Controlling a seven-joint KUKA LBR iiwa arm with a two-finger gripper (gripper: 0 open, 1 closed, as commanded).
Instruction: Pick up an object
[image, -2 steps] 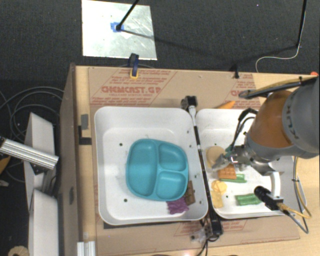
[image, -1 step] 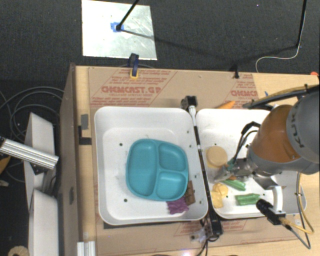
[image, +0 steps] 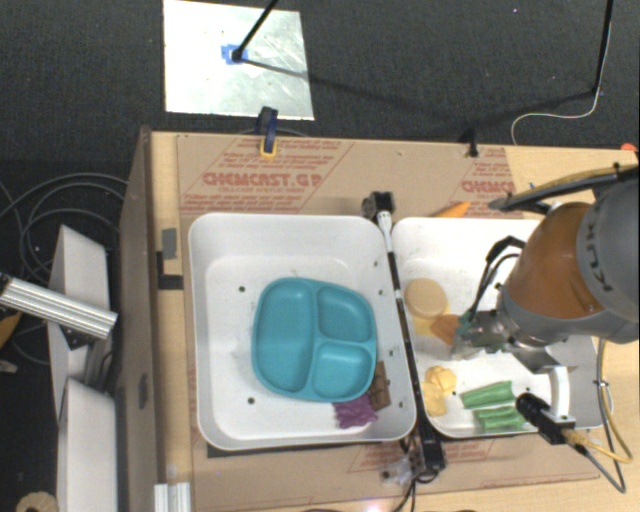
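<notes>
While the arm hangs low over the right bin (image: 440, 235), its gripper (image: 468, 330) sits by a tan disc (image: 425, 297); I cannot tell its state, so nothing looks lifted yet

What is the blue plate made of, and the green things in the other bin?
The blue plate looks like smooth moulded plastic: one even colour, rounded dividers, a soft sheen. The green things look like plastic or rubber toy food, judging by their flat, bright colour; they are too small to tell for sure.
</notes>
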